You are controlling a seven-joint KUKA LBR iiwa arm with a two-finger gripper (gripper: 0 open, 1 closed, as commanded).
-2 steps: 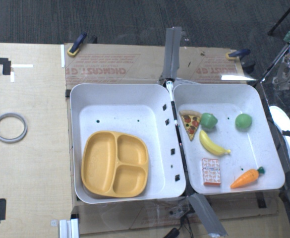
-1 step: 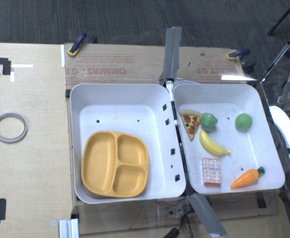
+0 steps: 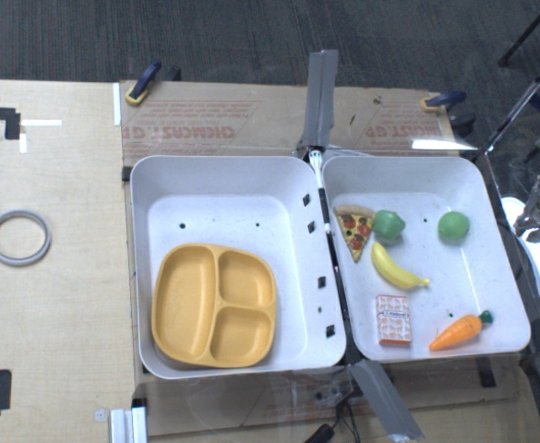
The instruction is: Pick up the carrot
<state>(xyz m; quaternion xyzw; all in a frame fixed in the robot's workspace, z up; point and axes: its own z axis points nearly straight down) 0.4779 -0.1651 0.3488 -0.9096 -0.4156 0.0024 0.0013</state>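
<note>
The carrot (image 3: 456,331), orange with a green top, lies in the front right corner of the right bin (image 3: 415,184). It is tilted, with its green end pointing to the back right. My gripper (image 3: 539,207) shows as a grey, blurred shape at the view's right edge. It is outside the right bin's right wall and well behind the carrot. Nothing is seen in it.
The right bin also holds a banana (image 3: 397,268), a pizza slice (image 3: 354,230), two green fruits (image 3: 389,224) (image 3: 453,226) and a small red-and-white box (image 3: 393,319) left of the carrot. A yellow divided plate (image 3: 216,305) sits in the left bin (image 3: 210,178). A tape roll (image 3: 18,237) lies far left.
</note>
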